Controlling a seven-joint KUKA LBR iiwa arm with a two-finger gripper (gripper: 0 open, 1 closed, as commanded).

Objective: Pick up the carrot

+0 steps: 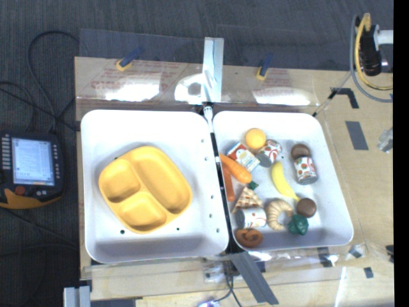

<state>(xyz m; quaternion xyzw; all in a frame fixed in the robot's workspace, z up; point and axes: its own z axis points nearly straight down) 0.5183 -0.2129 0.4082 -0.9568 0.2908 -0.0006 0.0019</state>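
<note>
At the 9 o'clock side of the right bin [332,171], close to the wall it shares with the left bin [96,235], you'll find the carrot [235,169]. It lies flat, slanting from 10 o'clock to 4 o'clock. Its upper end touches or sits just under a red and white carton [243,155]; you can't tell which. A thinner orange strip [229,185] runs along the wall at the carrot's 7 o'clock. It is too narrow to identify, so it may be a second piece or part of the same one.

As for the claw, you cannot tell whether it is open or closed, and nothing is gripping the carrot.

The carrot sits in a tight cluster. At its 5 o'clock is a pizza slice [246,200], near it. At 3 o'clock is a banana [282,180], apart from it. At 1 o'clock are an orange ball [255,137] and a small can [270,151]. Further toward 3 o'clock, a labelled can [305,169] stands with a brown, rounded item at its 11 o'clock. Along the 6 o'clock wall, a croissant [278,213], a white cup [254,219] and a dark green lump [297,224] crowd together, and their edges are hard to separate.

In the left bin you have a yellow divided plate [144,188]. At the far 9 o'clock edge of the view is a pendant [29,168], cut off by the frame.
</note>
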